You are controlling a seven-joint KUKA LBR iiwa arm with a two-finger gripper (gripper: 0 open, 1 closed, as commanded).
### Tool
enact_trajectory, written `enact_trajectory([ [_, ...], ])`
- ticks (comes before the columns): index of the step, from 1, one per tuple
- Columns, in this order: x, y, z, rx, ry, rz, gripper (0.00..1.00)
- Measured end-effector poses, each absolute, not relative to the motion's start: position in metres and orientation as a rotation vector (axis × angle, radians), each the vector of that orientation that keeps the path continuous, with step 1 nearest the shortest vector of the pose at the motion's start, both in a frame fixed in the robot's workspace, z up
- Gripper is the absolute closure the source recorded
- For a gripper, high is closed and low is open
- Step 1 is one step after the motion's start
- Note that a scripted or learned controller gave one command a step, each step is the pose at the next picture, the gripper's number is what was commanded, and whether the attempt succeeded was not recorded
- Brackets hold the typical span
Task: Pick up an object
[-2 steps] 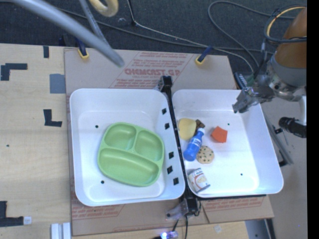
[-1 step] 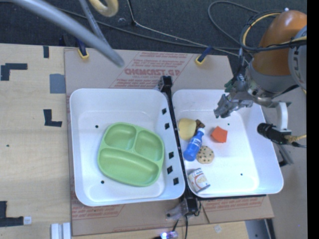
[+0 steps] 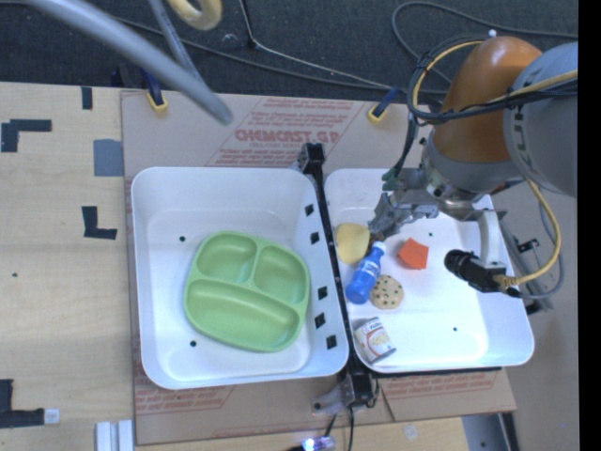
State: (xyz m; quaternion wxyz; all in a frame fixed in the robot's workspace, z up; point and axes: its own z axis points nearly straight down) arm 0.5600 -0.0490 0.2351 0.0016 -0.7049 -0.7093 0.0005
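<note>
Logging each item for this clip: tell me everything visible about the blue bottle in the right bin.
The blue bottle is small, bright blue and plastic-looking, with a white cap at its upper end. It lies on its side, slanted, cap toward the tool, on the floor of the right bin near the divider. Its upper part lies against the yellow rounded object; its lower end sits right beside the cookie, contact unclear. Nothing grips it.
</note>
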Motion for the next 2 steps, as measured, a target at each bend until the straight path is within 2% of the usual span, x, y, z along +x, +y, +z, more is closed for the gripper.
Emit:
enact_trajectory([
  [1,0.552,0.01,0.224,-2.212,-2.227,0.002,1.0],
  [2,0.539,0.069,0.232,-2.21,-2.229,0.0,1.0],
])
